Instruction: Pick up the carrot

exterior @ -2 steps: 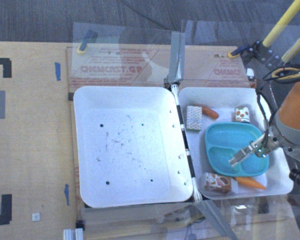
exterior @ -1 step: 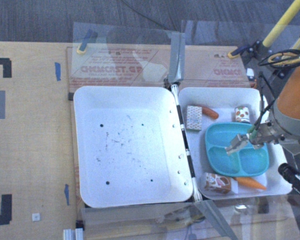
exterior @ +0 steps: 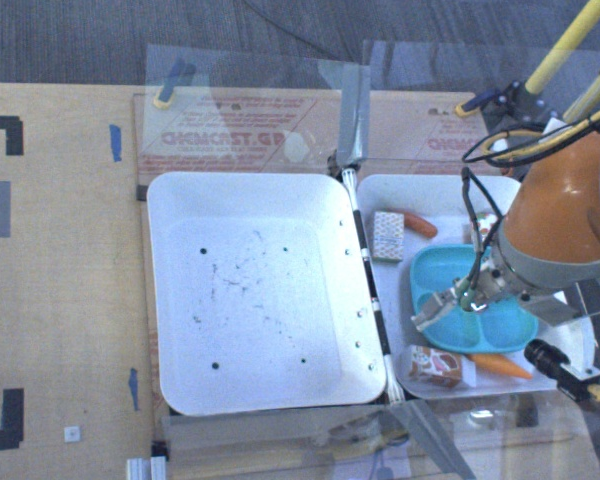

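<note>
An orange carrot [exterior: 501, 366] lies at the front of the right bin [exterior: 398, 190], just past the rim of a blue dish [exterior: 500, 333]. A second orange-red carrot-like piece [exterior: 420, 225] lies at the back of that bin, beside a checkered block [exterior: 387, 235]. My gripper [exterior: 442, 305] hangs over the left part of the blue dish, its fingers spread and pointing left, with nothing between them. It is up and to the left of the front carrot and below the back piece. The arm's grey and orange body hides the bin's right part.
A red-and-white snack packet [exterior: 436, 365] lies in the right bin's front left corner, next to the front carrot. The left bin [exterior: 170, 298] is beside it, across a narrow divider. Cables and yellow rods run at the upper right.
</note>
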Robot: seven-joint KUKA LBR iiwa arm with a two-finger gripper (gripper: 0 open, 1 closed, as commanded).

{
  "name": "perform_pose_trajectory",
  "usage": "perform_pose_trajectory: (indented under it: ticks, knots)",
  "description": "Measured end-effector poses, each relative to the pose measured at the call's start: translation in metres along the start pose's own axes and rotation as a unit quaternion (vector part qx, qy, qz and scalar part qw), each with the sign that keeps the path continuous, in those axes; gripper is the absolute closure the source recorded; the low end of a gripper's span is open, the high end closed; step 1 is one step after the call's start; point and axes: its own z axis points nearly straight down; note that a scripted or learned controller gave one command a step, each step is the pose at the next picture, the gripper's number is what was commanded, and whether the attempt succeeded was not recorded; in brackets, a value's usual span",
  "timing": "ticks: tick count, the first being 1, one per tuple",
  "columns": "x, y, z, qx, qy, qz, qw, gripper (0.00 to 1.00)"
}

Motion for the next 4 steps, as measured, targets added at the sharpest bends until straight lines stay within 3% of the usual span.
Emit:
perform_pose_trajectory:
  ticks: [1,2,3,4]
  knots:
    - [-0.024,0.018,-0.068,-0.002,-0.002,-0.076,0.9971,0.00]
    - [-0.020,0.053,-0.106,-0.002,-0.002,-0.052,0.9987,0.00]
    - [-0.014,0.073,-0.238,-0.002,-0.002,-0.023,0.9997,0.00]
    - [-0.035,0.027,-0.164,-0.001,-0.002,-0.141,0.9900,0.00]
